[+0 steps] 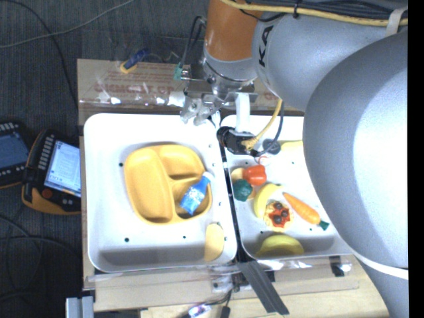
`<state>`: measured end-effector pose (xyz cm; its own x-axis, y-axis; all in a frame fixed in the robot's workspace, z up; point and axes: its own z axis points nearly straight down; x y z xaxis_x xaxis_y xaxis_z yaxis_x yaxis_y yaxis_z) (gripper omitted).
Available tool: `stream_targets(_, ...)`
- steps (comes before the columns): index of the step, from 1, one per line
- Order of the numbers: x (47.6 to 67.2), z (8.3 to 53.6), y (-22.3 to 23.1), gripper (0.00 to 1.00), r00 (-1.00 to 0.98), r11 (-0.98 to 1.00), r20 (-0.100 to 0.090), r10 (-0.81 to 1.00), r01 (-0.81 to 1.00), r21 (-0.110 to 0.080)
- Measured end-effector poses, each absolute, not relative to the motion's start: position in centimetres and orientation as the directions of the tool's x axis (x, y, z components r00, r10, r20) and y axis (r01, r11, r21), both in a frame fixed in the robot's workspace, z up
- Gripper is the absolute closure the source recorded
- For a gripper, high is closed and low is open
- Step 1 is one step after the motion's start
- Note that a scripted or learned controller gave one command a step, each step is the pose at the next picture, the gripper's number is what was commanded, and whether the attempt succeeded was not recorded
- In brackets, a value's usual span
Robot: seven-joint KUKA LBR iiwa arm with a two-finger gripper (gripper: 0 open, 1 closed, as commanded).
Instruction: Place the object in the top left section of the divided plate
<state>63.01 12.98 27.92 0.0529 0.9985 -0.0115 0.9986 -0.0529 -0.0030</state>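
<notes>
Claw: I see the gripper [207,108] upper centre of the frame, over the back rim where the two bins meet; nothing shows between its fingers, and I cannot tell from here whether they are spread or pressed together.
Pendant: a handheld screen [56,172] lies on the floor at the left edge.
Left bin: I read the left bin [106,177] as centre-left of the frame, bearing the plate.
Plate: the yellow divided plate [156,184] sits in the middle of the left bin, tilted a little in the frame.
Bottle: the small blue bottle [194,196] lies in the plate's lower right section, its white cap pointing up and right, touching the plate's rim.
Pale piece: a pale yellow piece [213,240] lies in the left bin's lower right corner, outside the plate.
Right bin: the right bin [248,247] holds a red tomato [254,174], a green piece [242,191], a banana [262,197], a carrot [303,209] and a yellow piece [279,245] near the front wall.
Arm: I have the grey arm [351,111] covering the right of the frame.
</notes>
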Motion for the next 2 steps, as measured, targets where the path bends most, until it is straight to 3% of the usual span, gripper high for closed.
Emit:
stream_targets(1,64.9,30.8,6.7,1.0,0.214,-0.214,-0.005,0.977,0.977,-0.001)
stream_targets(2,66.3,25.8,4.1,1.0,0.284,-0.284,-0.007,0.959,0.959,-0.001)
